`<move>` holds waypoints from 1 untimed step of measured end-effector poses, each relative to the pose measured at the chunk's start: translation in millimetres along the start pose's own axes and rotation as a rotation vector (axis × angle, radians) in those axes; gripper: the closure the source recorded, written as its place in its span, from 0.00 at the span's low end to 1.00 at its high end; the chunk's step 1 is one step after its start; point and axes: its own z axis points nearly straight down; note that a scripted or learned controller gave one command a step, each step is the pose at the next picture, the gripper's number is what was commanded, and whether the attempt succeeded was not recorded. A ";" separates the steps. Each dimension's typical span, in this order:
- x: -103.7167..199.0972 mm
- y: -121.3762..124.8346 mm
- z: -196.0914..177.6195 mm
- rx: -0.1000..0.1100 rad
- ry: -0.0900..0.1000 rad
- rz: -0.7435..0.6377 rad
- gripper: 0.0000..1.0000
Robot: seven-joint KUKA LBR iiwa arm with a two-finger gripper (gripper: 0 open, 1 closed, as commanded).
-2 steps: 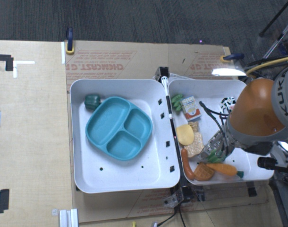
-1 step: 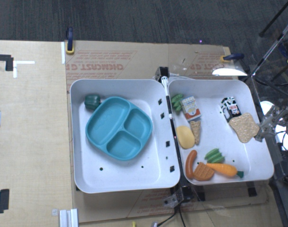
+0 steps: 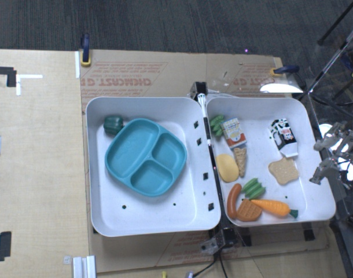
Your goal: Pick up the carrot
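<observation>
The worktop is pale wood with a sheet of cardboard under two shallow white bins set side by side. The left bin holds a blue divided plate lying flat, and a small dark green piece rests just beside the plate's upper left edge. The right bin is crowded with toy food. Near its upper right stands a small milk carton with a cow print, and below that lies a slice of toast. Along the bin's left side are a green leafy piece, a small juice box and a waffle cone, with a yellow potato-like lump just beside the cone. Lower down lie a red sausage, a brown cutlet and a green pepper piece. The carrot lies on its side by the bin's near wall, touching the cutlet, its green tip pointing right. The claw sits at the bin's right rim, up and to the right of the carrot and well apart from it; whether it is released or clenched cannot be made out
</observation>
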 end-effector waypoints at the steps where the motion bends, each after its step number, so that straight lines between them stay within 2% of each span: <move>1: -2.9 -13.1 133.1 -0.007 0.007 -0.858 0.00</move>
